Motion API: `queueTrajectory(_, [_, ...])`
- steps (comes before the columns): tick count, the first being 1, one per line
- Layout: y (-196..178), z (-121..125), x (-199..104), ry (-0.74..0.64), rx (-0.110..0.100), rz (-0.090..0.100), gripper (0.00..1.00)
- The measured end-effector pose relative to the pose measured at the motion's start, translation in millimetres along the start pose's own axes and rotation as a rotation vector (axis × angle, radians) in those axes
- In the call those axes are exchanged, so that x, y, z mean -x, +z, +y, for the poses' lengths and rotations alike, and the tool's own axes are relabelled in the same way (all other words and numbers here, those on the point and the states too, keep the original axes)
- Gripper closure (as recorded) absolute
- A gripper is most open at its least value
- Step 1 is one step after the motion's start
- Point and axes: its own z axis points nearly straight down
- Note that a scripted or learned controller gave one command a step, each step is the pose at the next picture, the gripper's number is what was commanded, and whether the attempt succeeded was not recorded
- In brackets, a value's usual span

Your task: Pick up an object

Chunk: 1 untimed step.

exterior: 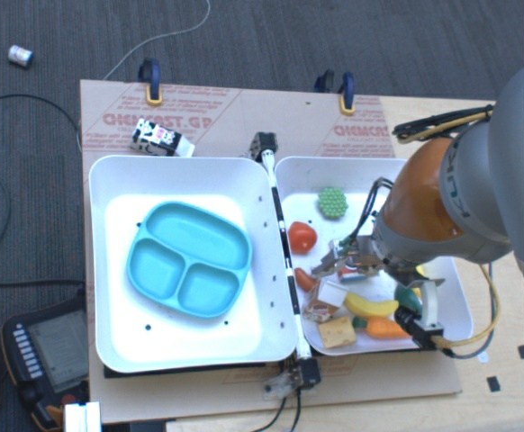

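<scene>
In the camera view, 2 white bins are seen on the tabletop (199, 120). A blue divided plate (188, 258) lies in the left bin (109, 331). The fingers (334, 261) are lowered into the right bin (456, 309) among toy food: a tomato (302, 237), a green ball (333, 202), a banana (371, 307). Whether they are parted or closed cannot be told.

Arm (478, 178) comes in from 3 o'clock, grey link bulking at the frame edge, orange band (420, 196) just above the wrist. Wrist pitched down toward 8 o'clock. Gripper (345, 261) sits low, pointing to 9 o'clock; too cluttered there to read the tip.
</scene>
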Motion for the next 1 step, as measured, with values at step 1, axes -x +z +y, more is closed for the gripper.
queueTrajectory(1, [-11.9, 2.0, 2.4, 0.003, 0.005, -0.004, 1.0])
